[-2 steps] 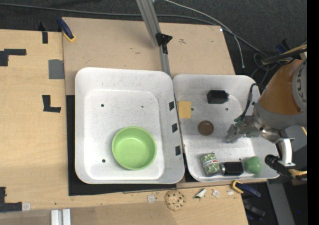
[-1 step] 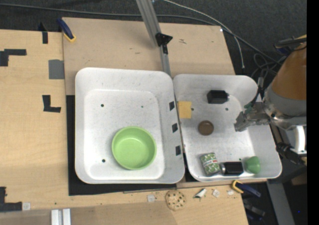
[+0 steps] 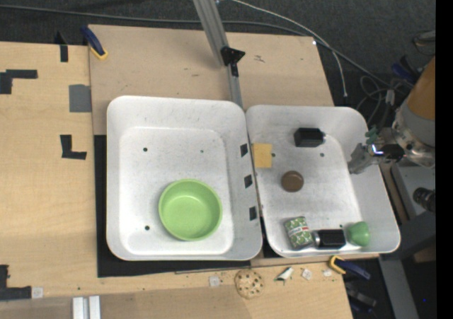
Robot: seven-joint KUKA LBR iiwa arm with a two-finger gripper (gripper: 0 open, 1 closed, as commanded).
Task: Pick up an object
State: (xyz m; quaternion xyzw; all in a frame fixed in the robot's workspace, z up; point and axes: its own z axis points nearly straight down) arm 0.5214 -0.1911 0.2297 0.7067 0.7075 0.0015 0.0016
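At right bin (image 3: pixel 368 126) edge: tool (image 3: pixel 362 156) | grip state unclear | brown disc (image 3: pixel 292 182) well left

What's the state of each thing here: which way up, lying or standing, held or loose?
Green bowl: upright, mouth up, loose in the left bin.
Black block: lying flat, loose in the right bin.
Brown round piece: lying flat, loose.
Green patterned box: lying, tilted, loose.
Claw: at the right bin's rim, holding nothing I can see.
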